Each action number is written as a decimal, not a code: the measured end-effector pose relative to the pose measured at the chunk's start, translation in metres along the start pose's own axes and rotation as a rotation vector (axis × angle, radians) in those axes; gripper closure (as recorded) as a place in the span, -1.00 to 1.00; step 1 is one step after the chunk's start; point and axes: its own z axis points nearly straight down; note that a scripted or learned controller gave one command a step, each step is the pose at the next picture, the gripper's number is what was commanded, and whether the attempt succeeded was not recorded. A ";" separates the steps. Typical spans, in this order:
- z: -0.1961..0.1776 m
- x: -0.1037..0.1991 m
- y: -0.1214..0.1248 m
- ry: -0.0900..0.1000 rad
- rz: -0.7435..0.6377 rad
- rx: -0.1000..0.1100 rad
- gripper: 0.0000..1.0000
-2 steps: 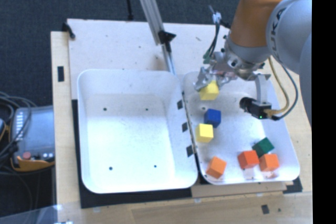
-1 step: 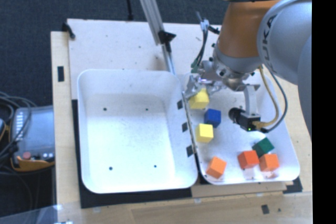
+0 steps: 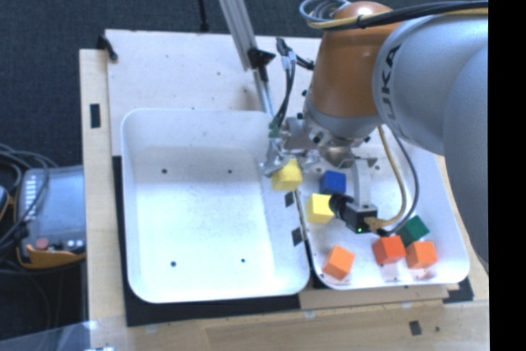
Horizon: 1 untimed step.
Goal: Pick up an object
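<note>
Mid-frame, my claw (image 3: pixel 283 164) pinches a yellow block (image 3: pixel 287 175) above the divide between the bins (other blocks wait lower right); pickup looks nearly done.

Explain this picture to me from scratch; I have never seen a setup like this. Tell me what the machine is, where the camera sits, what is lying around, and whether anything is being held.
The picture comes from one camera fixed above a bench, looking down at a slant. The big grey machine with the orange band is a robot arm reaching in from the right. At its tip is a gripper, a small two-fingered hand.

On the bench are two shallow white plastic bins: the left bin and the right bin. Small coloured blocks lie in the right bin: a blue block, a yellow block, three orange blocks and a dark green block.

Another yellow block sits right at the gripper's tip, above the border between the bins. It looks gripped and lifted, but the fingers are too hidden for me to be sure.
</note>
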 end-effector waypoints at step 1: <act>0.008 0.039 -0.026 -0.001 0.000 0.000 1.00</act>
